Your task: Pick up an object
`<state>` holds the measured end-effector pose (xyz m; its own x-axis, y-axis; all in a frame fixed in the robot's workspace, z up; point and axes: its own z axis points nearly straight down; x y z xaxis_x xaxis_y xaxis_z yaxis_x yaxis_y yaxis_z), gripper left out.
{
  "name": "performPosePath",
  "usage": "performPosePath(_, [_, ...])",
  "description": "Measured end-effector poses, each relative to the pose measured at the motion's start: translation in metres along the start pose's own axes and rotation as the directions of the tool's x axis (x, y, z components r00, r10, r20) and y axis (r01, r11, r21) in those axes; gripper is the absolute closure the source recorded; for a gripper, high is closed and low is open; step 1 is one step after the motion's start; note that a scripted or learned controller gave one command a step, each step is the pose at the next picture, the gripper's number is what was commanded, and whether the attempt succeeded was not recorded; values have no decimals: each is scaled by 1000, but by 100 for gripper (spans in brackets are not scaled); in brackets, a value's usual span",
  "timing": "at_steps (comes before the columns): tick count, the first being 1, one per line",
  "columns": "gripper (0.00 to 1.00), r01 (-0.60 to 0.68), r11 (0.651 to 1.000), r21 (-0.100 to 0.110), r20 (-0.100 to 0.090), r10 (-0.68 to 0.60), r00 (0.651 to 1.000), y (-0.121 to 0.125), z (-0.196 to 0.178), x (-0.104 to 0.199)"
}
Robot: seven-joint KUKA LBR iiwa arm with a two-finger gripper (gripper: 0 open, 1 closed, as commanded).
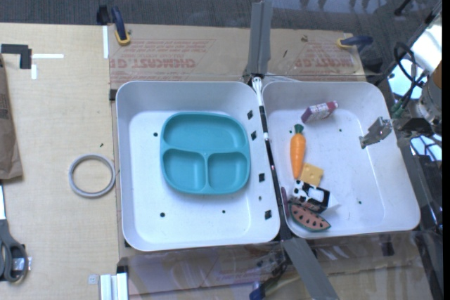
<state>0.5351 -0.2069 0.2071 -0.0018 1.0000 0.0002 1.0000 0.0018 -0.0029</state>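
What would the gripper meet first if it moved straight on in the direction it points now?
Probably the bare floor of the right bin. The gripper points left and downward, short of the carrot; depth is unclear.

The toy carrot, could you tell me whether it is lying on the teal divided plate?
No, the toy carrot lies on the floor of the right bin, while the teal divided plate sits in the left bin.

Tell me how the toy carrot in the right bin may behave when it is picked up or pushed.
The toy carrot has a rounded, tapered body, so a sideways push would probably roll it in a curve. It looks like smooth moulded plastic, likely light and stiff, perhaps slippery. It lies flat along the right bin floor, with the yellow cheese piece beside its tip; pushing there could shift both.
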Motion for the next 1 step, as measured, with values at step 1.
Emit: performPosePath(1, [0, -221, 975, 1, 0, 221, 975, 4, 25, 76])
